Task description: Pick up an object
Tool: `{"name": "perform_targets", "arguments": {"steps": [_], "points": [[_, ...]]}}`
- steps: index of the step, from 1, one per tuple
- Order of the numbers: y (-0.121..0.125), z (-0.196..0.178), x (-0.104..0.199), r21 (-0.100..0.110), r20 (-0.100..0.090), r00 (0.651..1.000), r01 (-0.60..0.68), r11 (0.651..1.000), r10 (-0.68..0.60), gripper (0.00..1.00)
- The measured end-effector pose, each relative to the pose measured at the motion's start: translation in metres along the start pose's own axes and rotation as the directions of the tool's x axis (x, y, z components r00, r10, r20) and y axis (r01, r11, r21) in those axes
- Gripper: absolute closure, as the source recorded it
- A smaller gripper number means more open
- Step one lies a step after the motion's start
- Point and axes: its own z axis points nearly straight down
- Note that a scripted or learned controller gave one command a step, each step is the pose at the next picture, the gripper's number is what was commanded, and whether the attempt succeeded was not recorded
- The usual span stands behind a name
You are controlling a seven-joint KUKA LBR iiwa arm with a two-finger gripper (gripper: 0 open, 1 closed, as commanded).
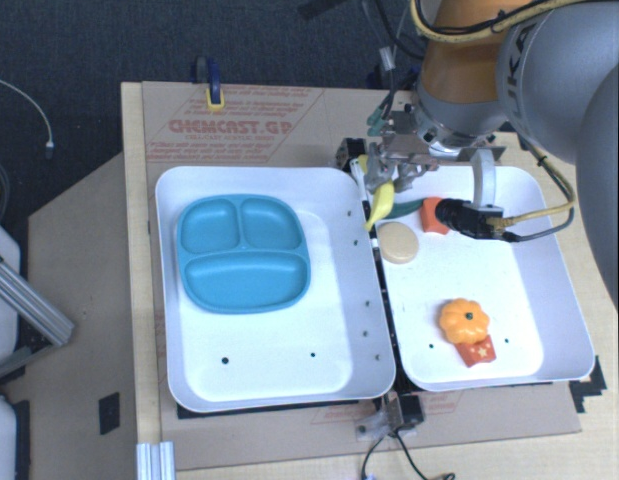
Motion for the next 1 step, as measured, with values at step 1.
{"name": "perform_targets", "arguments": {"steps": [1], "points": [[0.0234,0.0067,0.0388,0.000,0.001,1.000,-0.002,1.000,0.002,1.00]]}}
